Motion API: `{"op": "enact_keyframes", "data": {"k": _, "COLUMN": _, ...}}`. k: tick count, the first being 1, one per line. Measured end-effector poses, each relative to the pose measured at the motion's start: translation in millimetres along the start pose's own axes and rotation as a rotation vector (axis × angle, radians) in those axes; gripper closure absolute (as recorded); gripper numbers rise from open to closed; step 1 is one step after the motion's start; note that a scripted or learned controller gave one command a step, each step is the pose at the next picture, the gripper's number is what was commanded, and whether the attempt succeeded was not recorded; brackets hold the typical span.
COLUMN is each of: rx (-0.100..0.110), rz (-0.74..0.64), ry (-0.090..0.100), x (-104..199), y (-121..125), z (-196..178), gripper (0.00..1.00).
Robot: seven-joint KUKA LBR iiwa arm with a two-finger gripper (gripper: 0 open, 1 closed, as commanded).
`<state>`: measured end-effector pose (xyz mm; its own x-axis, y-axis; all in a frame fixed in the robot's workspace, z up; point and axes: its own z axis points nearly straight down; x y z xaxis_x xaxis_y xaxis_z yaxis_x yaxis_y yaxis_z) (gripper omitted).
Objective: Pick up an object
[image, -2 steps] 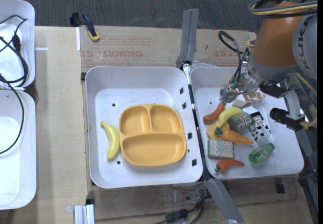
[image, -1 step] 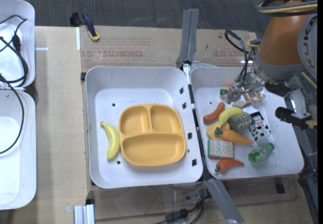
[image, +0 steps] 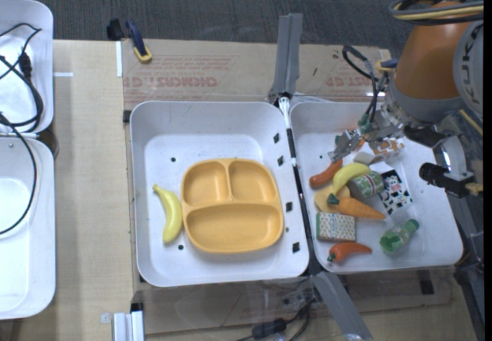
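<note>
Toy carrot [image: 347, 252] lies nearest at the right bin's [image: 430, 255] front edge, among cluttered toys. Behind them, the gripper [image: 367, 134] hovers low over the pile; its grip cannot be made out. Left bin [image: 146, 178] holds a yellow tray [image: 231, 205] and banana [image: 170, 213].

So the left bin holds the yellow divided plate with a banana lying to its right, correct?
Not quite. In the camera view the banana lies to the left of the yellow divided plate, between it and the left bin's wall. The rest is right.
</note>
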<state>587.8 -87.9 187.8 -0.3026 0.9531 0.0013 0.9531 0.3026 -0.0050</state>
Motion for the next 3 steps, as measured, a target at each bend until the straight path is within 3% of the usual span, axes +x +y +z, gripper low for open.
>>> {"op": "enact_keyframes", "data": {"k": 1, "rx": -0.001, "rz": -0.132, "ry": 0.0, "x": -23, "y": 0, "z": 9, "gripper": 0.0}}
{"op": "enact_keyframes", "data": {"k": 2, "rx": -0.028, "rz": -0.036, "ry": -0.015, "x": -67, "y": 16, "z": 70, "gripper": 0.0}}
{"op": "enact_keyframes", "data": {"k": 3, "rx": -0.006, "rz": -0.1, "ry": -0.004, "x": -92, "y": 47, "z": 96, "gripper": 0.0}}
